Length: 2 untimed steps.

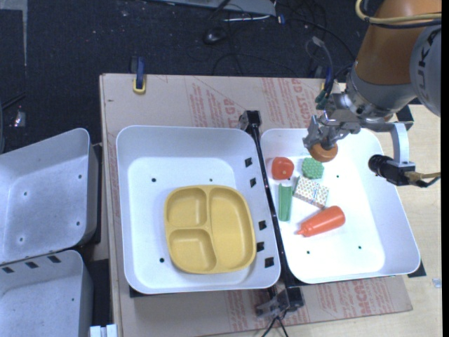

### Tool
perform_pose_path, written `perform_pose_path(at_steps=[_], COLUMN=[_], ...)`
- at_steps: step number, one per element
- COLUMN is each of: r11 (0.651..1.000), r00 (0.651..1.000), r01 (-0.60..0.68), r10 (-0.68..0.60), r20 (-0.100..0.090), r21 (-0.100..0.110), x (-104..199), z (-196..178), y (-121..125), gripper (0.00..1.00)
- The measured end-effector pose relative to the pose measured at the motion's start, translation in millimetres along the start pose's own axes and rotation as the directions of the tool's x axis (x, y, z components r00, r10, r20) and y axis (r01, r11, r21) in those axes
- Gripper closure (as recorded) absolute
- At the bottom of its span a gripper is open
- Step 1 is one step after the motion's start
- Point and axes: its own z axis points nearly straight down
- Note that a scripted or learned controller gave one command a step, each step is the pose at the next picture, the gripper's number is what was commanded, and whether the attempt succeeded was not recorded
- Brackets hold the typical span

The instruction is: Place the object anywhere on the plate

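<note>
A yellow plate [231, 232] with three compartments lies in the left white bin [140, 153], and nothing rests on it. My gripper [323, 144] hangs over the far part of the right bin [393, 223]. A small round orange-brown object [324, 151] sits between its fingertips, and the fingers look shut on it. It hangs just above the green bumpy piece, well to the right of the plate.
The right bin holds a red round piece [283, 167], a green bumpy piece [313, 168], a green cylinder [285, 201], a speckled block [311, 192] and an orange carrot-like piece [323, 220]. A black divider [266, 202] separates the bins. A spare white bin [42, 188] stands at the left.
</note>
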Motion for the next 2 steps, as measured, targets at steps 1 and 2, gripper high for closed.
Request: perform_pose_path(at_steps=[1, 2], r11=[1.000, 1.000], r00=[1.000, 1.000], r01=[0.000, 0.001], r10=[0.000, -0.001], r20=[0.000, 0.000], r21=[0.001, 0.003], x=[43.8, 101.1], z=[4.7, 16.6], y=[-11.2, -33.2], gripper=[1.00, 1.00])
